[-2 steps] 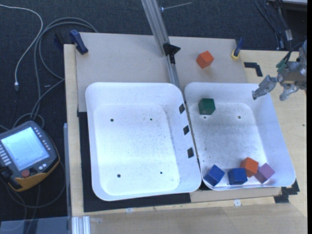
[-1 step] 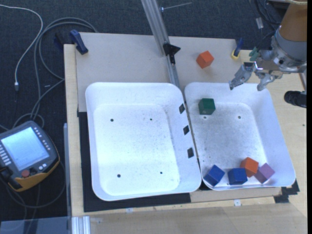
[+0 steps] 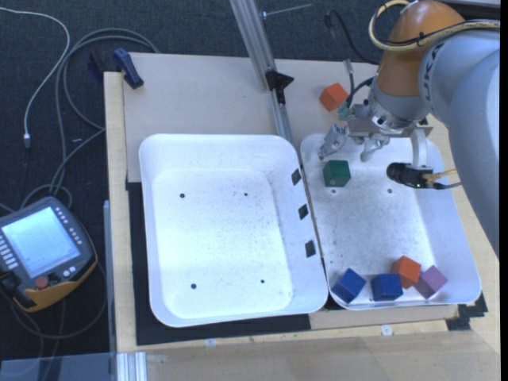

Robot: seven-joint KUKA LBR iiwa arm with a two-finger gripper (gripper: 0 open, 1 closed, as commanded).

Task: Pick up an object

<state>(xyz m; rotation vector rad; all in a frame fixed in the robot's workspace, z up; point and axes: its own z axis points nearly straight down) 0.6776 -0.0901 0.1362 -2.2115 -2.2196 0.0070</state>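
Overhead, my end effector (image 3: 350, 144) hung at the far end of the right bin (image 3: 373, 221), its fingers (image 3: 332, 144) spread apart and gripping nothing. A green cube (image 3: 336, 172) sat on the bin floor just beside and below them. Two blue cubes (image 3: 348, 285) (image 3: 386, 286), an orange cube (image 3: 408, 270) and a purple cube (image 3: 432, 280) clustered along the near rim (all well apart from me). Another orange cube (image 3: 334, 97) rested on the surface (image 3: 198, 94) beyond the bin. The left bin (image 3: 159, 236) lay alongside.
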